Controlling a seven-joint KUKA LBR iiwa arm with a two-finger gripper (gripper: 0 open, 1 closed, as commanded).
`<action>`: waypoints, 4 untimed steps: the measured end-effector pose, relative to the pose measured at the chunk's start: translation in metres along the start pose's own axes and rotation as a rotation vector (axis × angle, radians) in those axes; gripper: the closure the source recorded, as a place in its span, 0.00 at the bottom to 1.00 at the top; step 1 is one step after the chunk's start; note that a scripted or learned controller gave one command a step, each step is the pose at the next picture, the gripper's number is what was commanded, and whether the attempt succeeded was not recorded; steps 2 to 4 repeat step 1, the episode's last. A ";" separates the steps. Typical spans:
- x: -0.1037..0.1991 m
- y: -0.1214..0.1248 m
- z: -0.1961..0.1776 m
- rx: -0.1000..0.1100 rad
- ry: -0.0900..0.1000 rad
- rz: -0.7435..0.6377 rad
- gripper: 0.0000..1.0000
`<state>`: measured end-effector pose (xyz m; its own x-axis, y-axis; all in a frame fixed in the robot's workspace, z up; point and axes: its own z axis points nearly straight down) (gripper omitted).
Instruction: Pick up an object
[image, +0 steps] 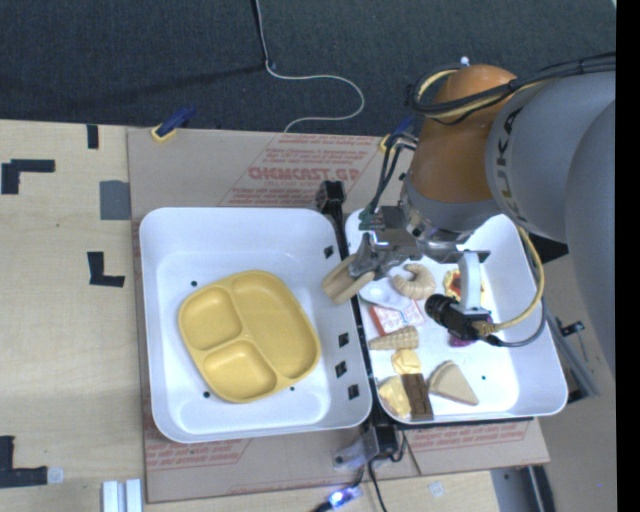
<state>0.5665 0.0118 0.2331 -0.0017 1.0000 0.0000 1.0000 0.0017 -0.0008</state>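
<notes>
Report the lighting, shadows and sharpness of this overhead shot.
Camera view: even, bright light; the right bin nearly blows out beside the arm; soft shadow falls under the yellow divided plate in the left bin; small food pieces are soft in detail; the pincer area is dim.

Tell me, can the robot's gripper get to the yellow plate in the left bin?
Probably yes. The yellow plate lies alone and uncovered in the left bin, and the gripper hangs just beside it.

You see the grey arm with its orange band (462, 130) filling the upper right of the frame, bent downward toward centre. Its metal two-finger gripper (372, 258) points down-left, just right of the frame's centre.
</notes>
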 end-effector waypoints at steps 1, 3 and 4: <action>-0.001 -0.004 0.000 0.002 0.000 -0.001 1.00; -0.001 -0.004 0.000 0.002 0.000 -0.001 1.00; -0.001 -0.004 0.000 0.002 0.000 -0.001 1.00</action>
